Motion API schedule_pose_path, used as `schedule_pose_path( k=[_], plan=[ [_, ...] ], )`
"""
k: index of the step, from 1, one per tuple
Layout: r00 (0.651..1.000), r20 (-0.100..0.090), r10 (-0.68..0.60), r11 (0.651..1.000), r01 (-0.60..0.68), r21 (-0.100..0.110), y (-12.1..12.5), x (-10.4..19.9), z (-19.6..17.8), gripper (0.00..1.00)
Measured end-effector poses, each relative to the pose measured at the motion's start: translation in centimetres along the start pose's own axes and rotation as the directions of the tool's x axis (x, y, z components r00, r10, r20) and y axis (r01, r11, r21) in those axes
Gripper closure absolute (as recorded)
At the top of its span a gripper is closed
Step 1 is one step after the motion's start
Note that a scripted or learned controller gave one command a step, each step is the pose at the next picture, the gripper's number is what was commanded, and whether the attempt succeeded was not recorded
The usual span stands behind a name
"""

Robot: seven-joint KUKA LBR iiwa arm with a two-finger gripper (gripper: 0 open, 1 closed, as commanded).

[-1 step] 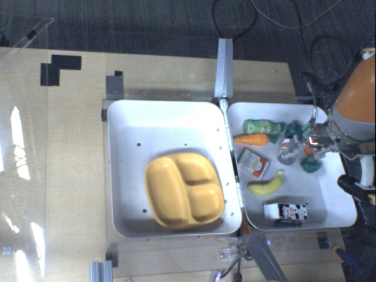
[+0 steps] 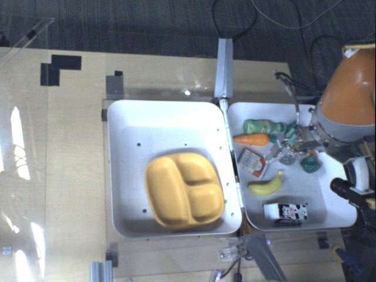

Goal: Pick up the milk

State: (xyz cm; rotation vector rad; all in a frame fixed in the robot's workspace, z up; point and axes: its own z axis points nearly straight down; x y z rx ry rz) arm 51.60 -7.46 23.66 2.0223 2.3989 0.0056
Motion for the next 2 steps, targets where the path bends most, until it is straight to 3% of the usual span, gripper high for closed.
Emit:
schedule_pose_path(
  k=[1, 2],
  plan=[
    [0.996, -0.001, 0.092, 0.996, -0.092, 0.004, -0.7, -1.5, 10.4, 0.00],
    [0.998, 0.000, -0.059, 0.998, 0.059, 0.000, 1.5, 5.9, 5.1, 0.00]
  ],
)
